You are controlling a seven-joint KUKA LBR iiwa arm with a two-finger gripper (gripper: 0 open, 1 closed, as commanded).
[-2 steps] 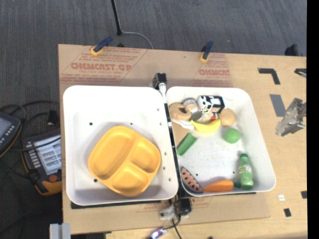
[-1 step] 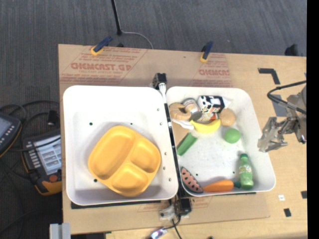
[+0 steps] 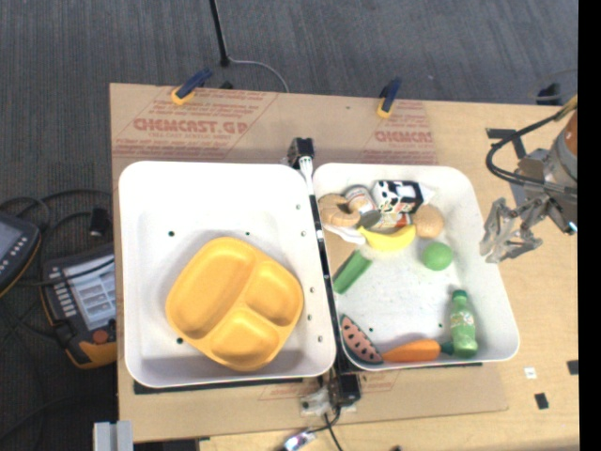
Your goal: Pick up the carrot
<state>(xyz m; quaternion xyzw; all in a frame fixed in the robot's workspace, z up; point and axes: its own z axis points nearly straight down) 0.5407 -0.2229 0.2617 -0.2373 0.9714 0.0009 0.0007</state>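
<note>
Camera view looks down on a worktop covered by a brown board, with two white bins side by side. The carrot lies flat along the near wall of the right bin, its length running left to right. It sits between a watermelon slice at its left end and a green bottle at its right end, close to both and perhaps touching the bottle. Being pressed into that near edge, it leaves little room for fingers on the wall side, so a grasp would likely have to straddle it from above, across its short width.

Further back in the same bin, a banana, a green cucumber, a green ball and a few other toys cluster by the far left corner, well apart from the carrot. The left bin carries a yellow divided plate.

The end effector hangs outside the right bin, just beyond its right wall, gripping nothing; its fingers appear spread apart, pointing down. It looks parked clear of the bin, so the approach to the carrot has not begun.
</note>
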